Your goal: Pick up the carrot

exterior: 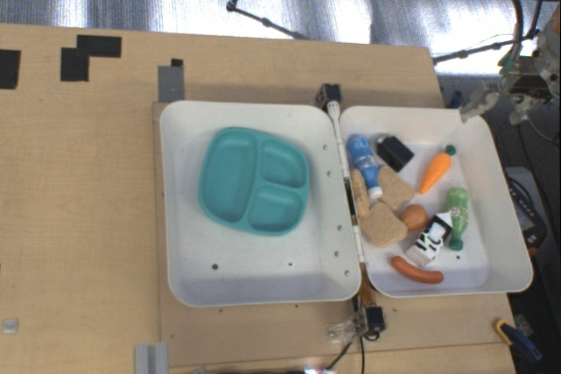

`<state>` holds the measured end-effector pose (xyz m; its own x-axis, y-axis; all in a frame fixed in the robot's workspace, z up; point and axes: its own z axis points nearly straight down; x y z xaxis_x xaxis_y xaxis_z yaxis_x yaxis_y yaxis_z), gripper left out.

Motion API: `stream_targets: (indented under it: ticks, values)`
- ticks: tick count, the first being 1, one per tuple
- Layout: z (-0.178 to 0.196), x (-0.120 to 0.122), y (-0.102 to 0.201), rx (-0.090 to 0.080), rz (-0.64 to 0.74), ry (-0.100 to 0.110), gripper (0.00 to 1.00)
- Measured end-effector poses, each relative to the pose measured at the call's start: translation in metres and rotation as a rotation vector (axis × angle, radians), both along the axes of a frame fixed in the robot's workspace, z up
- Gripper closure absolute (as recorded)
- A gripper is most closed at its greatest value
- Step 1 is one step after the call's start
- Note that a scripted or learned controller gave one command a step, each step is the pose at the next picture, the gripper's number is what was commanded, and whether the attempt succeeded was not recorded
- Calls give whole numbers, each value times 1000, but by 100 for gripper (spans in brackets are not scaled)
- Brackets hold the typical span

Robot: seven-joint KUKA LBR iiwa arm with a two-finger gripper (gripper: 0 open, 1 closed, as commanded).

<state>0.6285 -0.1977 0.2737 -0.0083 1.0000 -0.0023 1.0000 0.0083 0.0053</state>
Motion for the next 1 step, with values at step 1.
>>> stream_targets:
  ticks: [1]
  values:
    - [-180, -52, -5, 5, 46, 5, 0]
